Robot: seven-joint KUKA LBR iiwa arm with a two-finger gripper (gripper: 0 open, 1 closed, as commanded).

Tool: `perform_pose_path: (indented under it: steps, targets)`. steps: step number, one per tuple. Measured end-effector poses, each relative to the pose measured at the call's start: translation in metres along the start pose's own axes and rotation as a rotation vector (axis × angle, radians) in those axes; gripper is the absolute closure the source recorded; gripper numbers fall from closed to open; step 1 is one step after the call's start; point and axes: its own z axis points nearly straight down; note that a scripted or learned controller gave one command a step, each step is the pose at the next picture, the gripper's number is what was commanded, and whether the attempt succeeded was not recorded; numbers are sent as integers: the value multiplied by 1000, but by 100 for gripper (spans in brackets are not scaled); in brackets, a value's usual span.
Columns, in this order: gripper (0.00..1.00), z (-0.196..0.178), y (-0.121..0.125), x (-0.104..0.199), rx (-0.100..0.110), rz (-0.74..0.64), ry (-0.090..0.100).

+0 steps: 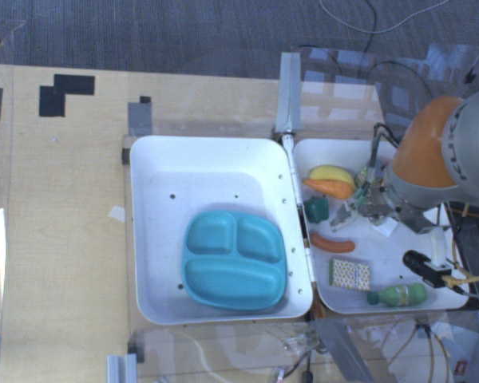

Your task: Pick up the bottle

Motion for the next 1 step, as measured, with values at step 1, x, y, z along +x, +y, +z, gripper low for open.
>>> perform_pose_path:
  steps: [1]
  targets:
    - [0, -77, -40, 52, 5, 480, 1]
